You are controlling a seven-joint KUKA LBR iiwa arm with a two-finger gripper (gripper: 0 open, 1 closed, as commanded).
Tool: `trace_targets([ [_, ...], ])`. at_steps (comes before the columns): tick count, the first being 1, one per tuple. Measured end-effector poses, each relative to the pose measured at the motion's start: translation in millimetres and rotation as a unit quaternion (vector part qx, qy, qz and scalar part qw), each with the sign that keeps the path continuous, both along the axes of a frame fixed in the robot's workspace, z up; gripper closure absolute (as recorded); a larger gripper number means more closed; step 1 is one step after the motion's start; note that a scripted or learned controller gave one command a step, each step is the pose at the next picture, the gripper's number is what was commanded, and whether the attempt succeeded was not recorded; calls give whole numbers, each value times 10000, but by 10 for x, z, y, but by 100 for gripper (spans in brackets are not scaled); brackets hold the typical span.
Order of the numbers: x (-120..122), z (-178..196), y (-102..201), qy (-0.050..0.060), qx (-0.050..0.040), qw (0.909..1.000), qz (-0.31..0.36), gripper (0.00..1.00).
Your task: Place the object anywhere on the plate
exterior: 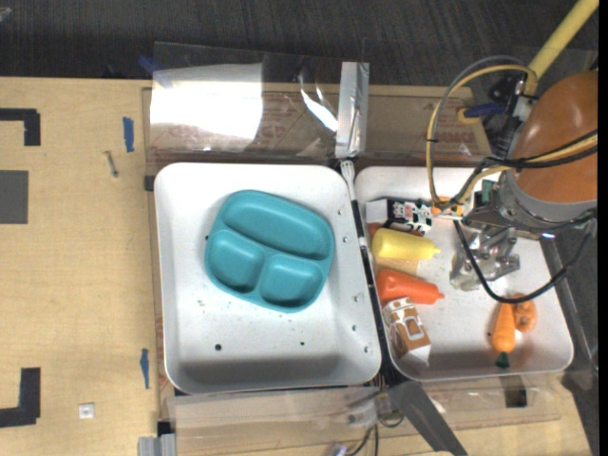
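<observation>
A teal plate [269,248] with three compartments lies in the left white bin [190,350], a little toward its far side. My gripper [486,266] hangs over the middle of the right bin [546,354], under the orange wrist band. It is right of a yellow bottle [404,247] and an orange bottle [408,287], and above an orange carrot [504,327]. Nothing lies on the plate. The gripper's tips are tangled with cables and metal glare against the white floor, and I see no object in them.
A brown and white carton [408,328] lies at the right bin's near left corner. A small black and white box [408,215] lies at its far left. Yellow and black cables loop over the bin's far right. A clear plastic sheet stands behind both bins.
</observation>
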State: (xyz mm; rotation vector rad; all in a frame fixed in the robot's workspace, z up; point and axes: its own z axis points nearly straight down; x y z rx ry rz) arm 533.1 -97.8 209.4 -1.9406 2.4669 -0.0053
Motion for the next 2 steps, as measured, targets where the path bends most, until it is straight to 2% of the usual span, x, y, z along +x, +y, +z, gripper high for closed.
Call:
trace_targets([
  [1,1070,468,285,-28,22,9998,211,100],
  [2,764,822,-923,-38,-17,9985,554,100],
])
